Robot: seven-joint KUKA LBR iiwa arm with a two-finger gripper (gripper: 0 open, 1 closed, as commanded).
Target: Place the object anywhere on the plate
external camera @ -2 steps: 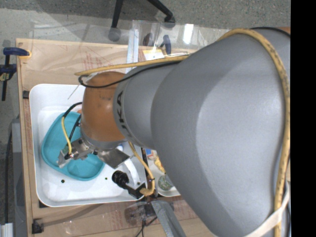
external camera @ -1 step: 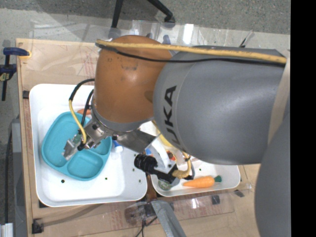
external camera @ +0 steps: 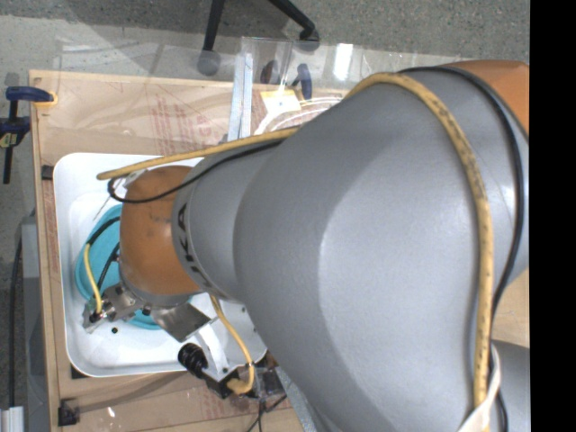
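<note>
Clamps (external camera: 13, 124), blue, grip the desk's (external camera: 135, 115) far left edge, and just right of them sits the left white bin (external camera: 67, 241), where my work lies. Inside it a teal plate (external camera: 97, 241) shows as a curved rim, most of it hidden beneath my own orange wrist band (external camera: 148, 232). My jaws (external camera: 106, 308) hang low over the plate's near edge, with a yellow cable (external camera: 90, 273) looping beside them; whether they are apart or together I cannot tell, since the wrist covers them from above. The object I am meant to place I cannot make out either, so it may be under my wrist or already on the plate. I judge this to be the placing step, with me hovering at the plate. The next move calls for a short, straight descent onto the teal surface and a clean release, keeping well inside the rim. Further right my grey arm (external camera: 360, 259) blocks the second bin.
</note>
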